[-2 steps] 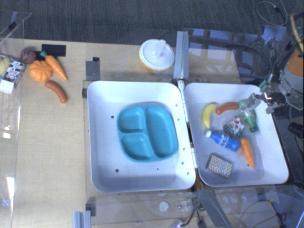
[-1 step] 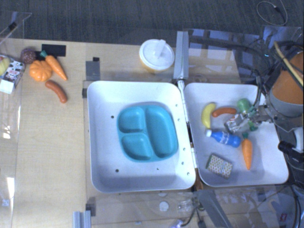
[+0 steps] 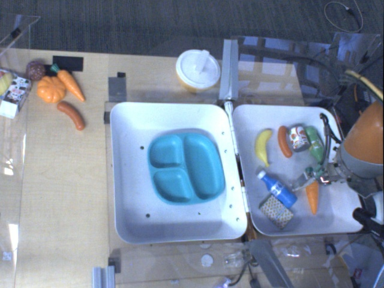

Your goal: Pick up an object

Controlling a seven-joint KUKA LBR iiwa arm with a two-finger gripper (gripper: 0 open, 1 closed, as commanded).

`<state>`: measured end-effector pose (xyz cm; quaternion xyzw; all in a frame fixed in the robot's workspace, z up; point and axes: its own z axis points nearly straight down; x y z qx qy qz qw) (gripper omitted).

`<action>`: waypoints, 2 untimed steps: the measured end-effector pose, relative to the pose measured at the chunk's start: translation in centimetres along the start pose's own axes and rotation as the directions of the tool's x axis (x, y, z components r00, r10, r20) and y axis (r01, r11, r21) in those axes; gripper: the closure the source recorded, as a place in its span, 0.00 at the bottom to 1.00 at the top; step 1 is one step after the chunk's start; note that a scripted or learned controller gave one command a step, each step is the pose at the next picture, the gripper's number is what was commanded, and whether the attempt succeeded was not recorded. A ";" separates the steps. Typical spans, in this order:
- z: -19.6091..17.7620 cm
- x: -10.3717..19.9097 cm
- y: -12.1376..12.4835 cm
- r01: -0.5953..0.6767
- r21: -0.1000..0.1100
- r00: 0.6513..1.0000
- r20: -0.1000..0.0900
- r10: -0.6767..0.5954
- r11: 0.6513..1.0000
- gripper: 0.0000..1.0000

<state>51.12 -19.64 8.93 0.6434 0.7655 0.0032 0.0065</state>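
- In the right bin (image 3: 345, 224), a patterned sponge (image 3: 276, 210) lies nearest the camera, touching a blue bottle (image 3: 278, 189).
- The gripper (image 3: 319, 174) sits just above an orange carrot (image 3: 312, 197); whether it grasps anything cannot be told.
- Farther back lie a banana (image 3: 263, 146), sausage (image 3: 284, 141) and can (image 3: 297, 138).

Left bin (image 3: 120, 179): holds a blue three-compartment tray (image 3: 183, 167).
Behind the bins: a white lidded cup (image 3: 198, 69) on the surface (image 3: 54, 185).
Far left: toy pumpkin (image 3: 50, 89), carrot (image 3: 72, 84), sausage (image 3: 71, 114).
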 end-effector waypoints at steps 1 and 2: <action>-1.3 -0.2 0.4 0.003 -0.010 1.000 0.007 -0.003 1.000 1.00; -10.0 3.6 5.5 -0.104 0.011 0.995 -0.004 0.104 0.995 1.00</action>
